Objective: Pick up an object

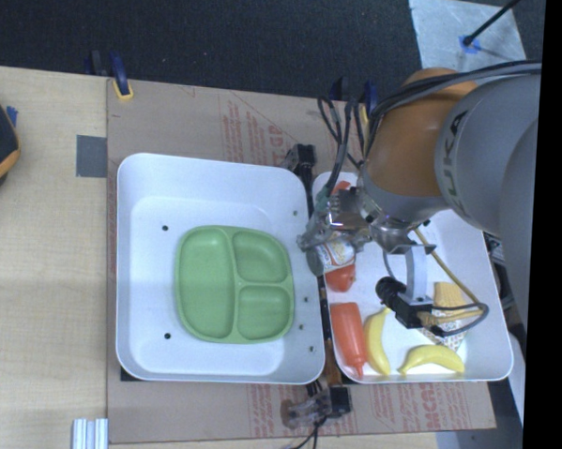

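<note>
A small pale cup-like object [338,257] with an orange-red patch below it lies at the left edge of the right bin [496,347], directly under the hand [332,233]; it looks the likeliest target. Whether the hand is released or clenched cannot be told, since the wrist and its cabling cover it from above.

The main risk is crowding. The object sits right against the bin's left wall, so a descending hand could strike the rim or pin the object against it instead of closing around it (a glancing push would likely just tip it). Just below it lie an orange-red carrot-shaped toy [349,333] and a yellow banana [376,341], with a second banana [432,359] near the bin's front; a sloppy approach could nudge these or catch two things at once.

The left bin [134,258] holds a green divided plate [233,284], well apart from the action. Both bins rest on the tabletop [34,281].
</note>
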`<state>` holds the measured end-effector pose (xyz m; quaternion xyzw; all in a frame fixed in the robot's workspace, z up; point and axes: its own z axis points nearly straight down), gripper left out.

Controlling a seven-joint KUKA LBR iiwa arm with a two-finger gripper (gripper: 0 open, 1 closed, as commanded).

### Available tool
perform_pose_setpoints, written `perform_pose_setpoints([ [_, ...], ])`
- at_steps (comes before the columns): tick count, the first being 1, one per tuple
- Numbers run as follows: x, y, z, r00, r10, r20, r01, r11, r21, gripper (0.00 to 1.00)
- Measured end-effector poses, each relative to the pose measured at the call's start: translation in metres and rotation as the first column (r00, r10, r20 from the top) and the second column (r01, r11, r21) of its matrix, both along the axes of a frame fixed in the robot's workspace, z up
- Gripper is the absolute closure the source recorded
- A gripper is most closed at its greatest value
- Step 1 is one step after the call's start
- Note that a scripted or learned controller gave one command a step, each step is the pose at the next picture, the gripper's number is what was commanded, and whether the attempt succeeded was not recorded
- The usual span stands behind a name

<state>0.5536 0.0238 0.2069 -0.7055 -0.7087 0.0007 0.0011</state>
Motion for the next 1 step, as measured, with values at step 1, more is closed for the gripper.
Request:
perform_pose_setpoints([
  [1,-0.0153,0.0154,0.0131,1.000,0.000,-0.003,0.000,1.000,0.000,1.00],
])
